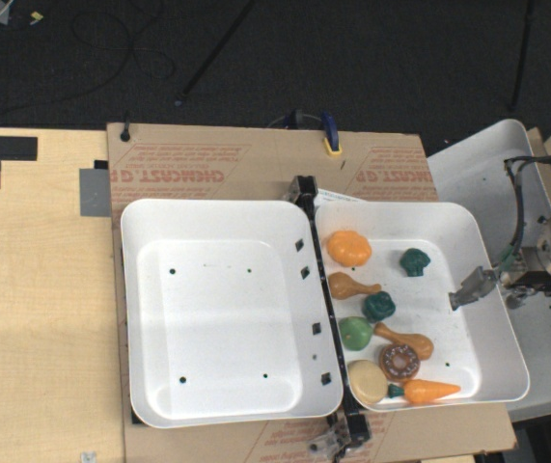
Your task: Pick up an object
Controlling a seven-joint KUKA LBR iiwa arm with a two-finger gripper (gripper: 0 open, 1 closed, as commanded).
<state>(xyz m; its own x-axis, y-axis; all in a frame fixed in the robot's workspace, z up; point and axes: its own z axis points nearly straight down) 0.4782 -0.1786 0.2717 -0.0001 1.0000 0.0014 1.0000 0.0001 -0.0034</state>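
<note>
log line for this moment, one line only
phase: approach | pincer: over right bin right edge, nothing seen held | toys: in right bin | left bin

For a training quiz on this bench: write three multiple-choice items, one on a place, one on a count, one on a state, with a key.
1. Where do the toy foods lie?
A. the left bin
B. the right bin
C. the wooden bench top

2. How many dark green toy pieces are there?
A. two
B. four
C. none

3. How is the brown ring-shaped doughnut toy?
A. lifted in the air
B. hanging over the rim
C. lying on the bin floor

Key: B, the orange round fruit toy and the rest sit in the shallow white right bin. A, one dark green toy piece and another. C, the doughnut lies flat, apart from the end effector at the right rim.
</note>
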